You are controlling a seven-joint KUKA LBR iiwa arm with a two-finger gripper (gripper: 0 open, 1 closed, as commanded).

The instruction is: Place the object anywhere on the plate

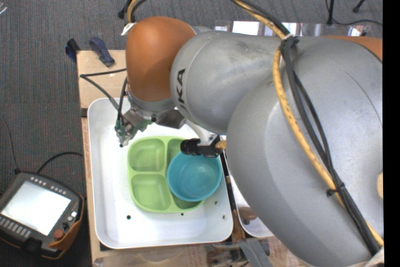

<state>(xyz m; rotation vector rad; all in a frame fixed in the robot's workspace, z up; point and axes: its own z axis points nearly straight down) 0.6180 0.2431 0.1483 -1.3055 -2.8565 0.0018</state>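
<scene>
Round blue plastic bowl [195, 178] sits mouth-up on the right side of the light green divided plastic plate [150, 175], overlapping its right compartment and spilling a little past the plate's right rim. Being round, it has no long axis to speak of; the opening faces up, roughly level, perhaps tipped slightly where it rides the plate's rim or a divider.

The plate lies flat in the left shallow white bin [106, 197], toward the bin's right half, with its two left compartments bare.

Judgement: if the bowl is the object meant, the placing looks done or nearly so, since it rests on the plate with nothing gripping it. What remains would be for the arm to clear away.

The two-finger gripper [124, 131] hangs at the plate's far-left corner, just beside the rim, well apart from the bowl. Its tips are small and dark against the bin; whether it is spread or closed cannot be told, and nothing is seen in it.

A grey handheld pendant with a pale screen [37, 206] lies on the floor to the left of the bench.
</scene>
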